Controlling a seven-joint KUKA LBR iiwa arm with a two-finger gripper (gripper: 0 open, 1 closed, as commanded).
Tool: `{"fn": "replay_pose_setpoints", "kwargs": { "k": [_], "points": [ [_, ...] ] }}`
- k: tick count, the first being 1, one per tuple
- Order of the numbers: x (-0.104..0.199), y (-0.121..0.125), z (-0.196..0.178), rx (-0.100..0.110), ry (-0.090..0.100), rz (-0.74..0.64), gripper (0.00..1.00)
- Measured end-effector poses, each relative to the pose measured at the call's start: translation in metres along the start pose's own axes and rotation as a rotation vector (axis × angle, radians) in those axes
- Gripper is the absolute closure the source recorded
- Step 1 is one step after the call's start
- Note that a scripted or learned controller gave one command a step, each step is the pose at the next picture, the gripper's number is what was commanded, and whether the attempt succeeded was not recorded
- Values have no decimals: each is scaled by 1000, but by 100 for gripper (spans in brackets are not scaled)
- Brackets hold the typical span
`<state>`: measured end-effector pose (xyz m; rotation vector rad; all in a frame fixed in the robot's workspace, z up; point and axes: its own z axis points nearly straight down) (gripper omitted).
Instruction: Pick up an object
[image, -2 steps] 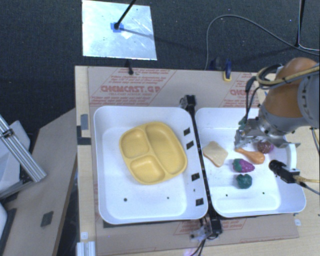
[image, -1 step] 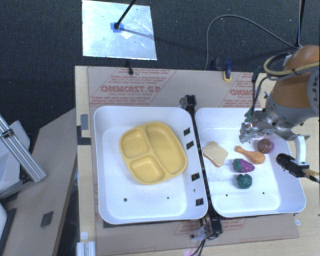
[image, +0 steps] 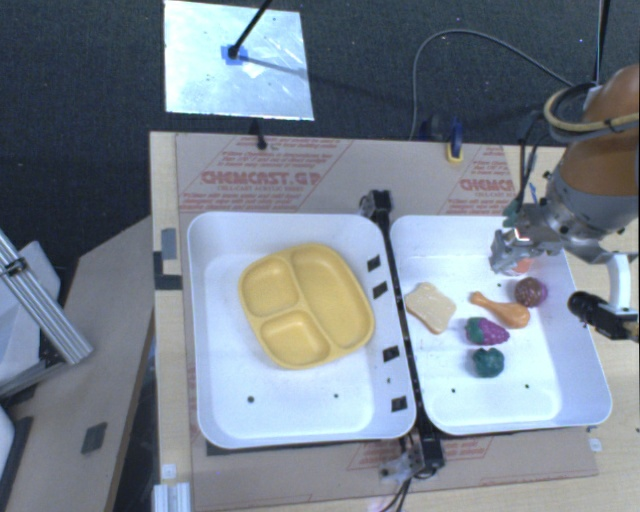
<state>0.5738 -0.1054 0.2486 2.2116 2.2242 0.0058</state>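
Observation:
My gripper (image: 508, 252) hangs over the back of the right bin (image: 570, 405), reaching in from the right. Just under its tip shows a small orange-red object (image: 520, 267), partly hidden by the gripper. Toy foods lie in that bin: a slice of bread (image: 431, 307) at the left, an orange drumstick (image: 500, 309) in the middle, a dark red round piece (image: 531, 292) to its right, a purple bunch of grapes (image: 486, 331) and a green piece (image: 489, 362) nearer the front.
The left bin (image: 215, 400) holds a yellow plate (image: 303, 304) with three compartments. A black divider (image: 396, 330) runs between the two bins. A black part of the arm (image: 600, 313) juts over the right bin's right rim.

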Motion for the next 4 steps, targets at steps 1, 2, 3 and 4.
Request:
{"fn": "replay_pose_setpoints", "kwargs": {
  "k": [1, 2, 3, 4],
  "points": [
    [52, 14, 1, 3, 3, -4, 100],
    [101, 7, 1, 5, 3, -4, 100],
    [159, 17, 16, 5, 3, -5, 100],
    [207, 17, 12, 4, 4, -5, 100]
  ]
}}
